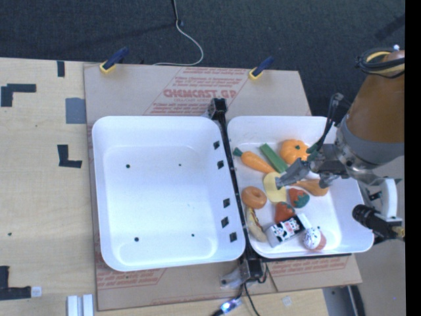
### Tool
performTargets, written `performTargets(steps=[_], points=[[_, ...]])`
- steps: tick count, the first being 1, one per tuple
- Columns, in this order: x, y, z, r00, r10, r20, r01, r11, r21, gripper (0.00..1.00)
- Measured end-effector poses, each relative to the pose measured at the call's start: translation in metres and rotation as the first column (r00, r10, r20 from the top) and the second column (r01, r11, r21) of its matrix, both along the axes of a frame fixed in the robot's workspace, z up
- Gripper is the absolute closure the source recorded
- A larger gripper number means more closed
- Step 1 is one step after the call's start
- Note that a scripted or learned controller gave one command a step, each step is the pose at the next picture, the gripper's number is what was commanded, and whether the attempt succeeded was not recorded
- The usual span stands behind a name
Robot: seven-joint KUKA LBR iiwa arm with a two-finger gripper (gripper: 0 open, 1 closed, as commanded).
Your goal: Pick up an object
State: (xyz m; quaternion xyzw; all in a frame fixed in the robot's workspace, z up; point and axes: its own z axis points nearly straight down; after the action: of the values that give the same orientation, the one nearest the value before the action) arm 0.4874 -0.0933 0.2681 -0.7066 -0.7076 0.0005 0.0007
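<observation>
Gripper (284, 178) hangs over the right bin (348, 242), above a yellow piece (273, 193); open or closed, I cannot tell. The piece lies btw. approx. 9 toy foods; probably light, stiff, smooth plastic, so grip across its 2 narrow sides.

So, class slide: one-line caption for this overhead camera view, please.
KUKA arm's gripper poised over toy food in the right bin, beside the left bin.

The grey arm reaches in from the right, its pincer (284, 178) angled low leftward
</observation>
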Motion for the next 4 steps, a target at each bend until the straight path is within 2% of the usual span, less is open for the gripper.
performTargets(steps=[1,2,3,4], points=[[0.038,0.051,-0.090,1.000,0.004,-0.007,-0.004,1.000,0.002,0.00],[0.105,0.106,-0.084,1.000,0.007,0.004,-0.007,1.000,0.001,0.00],[0.157,0.170,-0.084,1.000,0.007,0.003,-0.007,1.000,0.002,0.00],[0.155,0.166,-0.075,1.000,0.004,-0.001,-0.004,1.000,0.000,1.00]])
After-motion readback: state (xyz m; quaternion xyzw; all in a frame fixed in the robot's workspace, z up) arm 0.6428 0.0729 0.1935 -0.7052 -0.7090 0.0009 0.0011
